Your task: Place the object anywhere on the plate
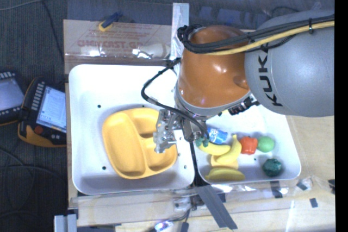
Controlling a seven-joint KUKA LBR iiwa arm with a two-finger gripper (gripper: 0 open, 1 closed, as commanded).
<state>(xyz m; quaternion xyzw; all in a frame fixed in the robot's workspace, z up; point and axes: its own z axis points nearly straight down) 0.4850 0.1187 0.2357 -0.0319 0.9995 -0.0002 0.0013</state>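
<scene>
A yellow divided plate (128,144) lies in the left white bin (87,95). My gripper (165,141) hangs below the orange wrist band (212,70), over the plate's right rim close to the wall between the bins. I see no object clearly held in it. The right bin (288,141) holds the toy items: a yellow banana (228,154), a blue packet (218,135), a red-orange piece (248,144), a light green ball (266,144), a dark green piece (272,166) and a pale yellow piece (224,174).
The big grey arm (293,57) covers the back half of the right bin. A cardboard sheet under clear plastic (117,38) lies behind the left bin. A handheld pendant (43,114) rests on the floor at left. Cables trail from the wrist.
</scene>
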